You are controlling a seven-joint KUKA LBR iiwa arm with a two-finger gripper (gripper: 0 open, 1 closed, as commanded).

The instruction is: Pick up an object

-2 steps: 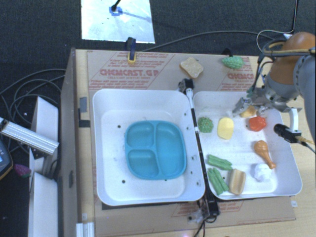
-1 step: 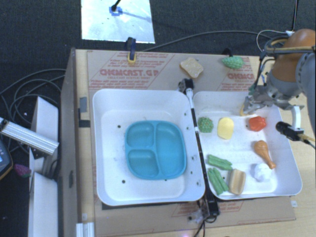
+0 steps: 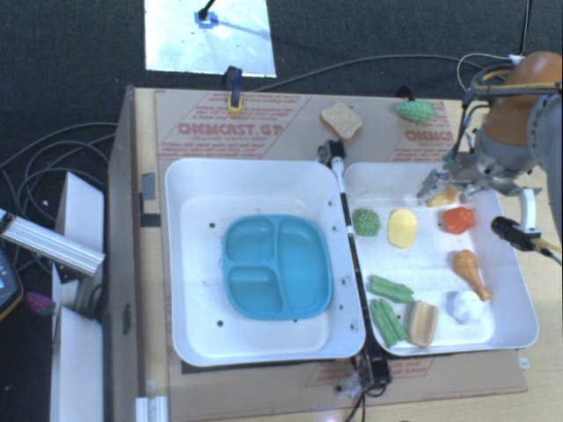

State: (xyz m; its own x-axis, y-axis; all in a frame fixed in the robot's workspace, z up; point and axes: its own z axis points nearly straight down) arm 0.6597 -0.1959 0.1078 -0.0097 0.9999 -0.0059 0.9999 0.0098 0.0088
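My gripper [image 3: 447, 188] hangs low over the far edge of the right bin [image 3: 519, 275], open, its fingers spread to either side of a small orange-yellow piece [image 3: 442, 198] lying on the bin floor. Just in front of it lies a red tomato [image 3: 457, 221]. Further left in the same bin are a yellow item [image 3: 402, 228] and a green broccoli [image 3: 366, 222]. Toward the near side lie a chicken drumstick [image 3: 471, 272], a white lump [image 3: 466, 306], green bean pods [image 3: 390, 289] and a tan bread piece [image 3: 423, 322].
The left bin [image 3: 189, 236] holds a blue divided plate [image 3: 277, 266]. On the cardboard behind the bins lie a bread slice [image 3: 341, 120] and a green knobbly item [image 3: 415, 110]. A black part on a cable [image 3: 515, 231] hangs over the right bin's right rim.
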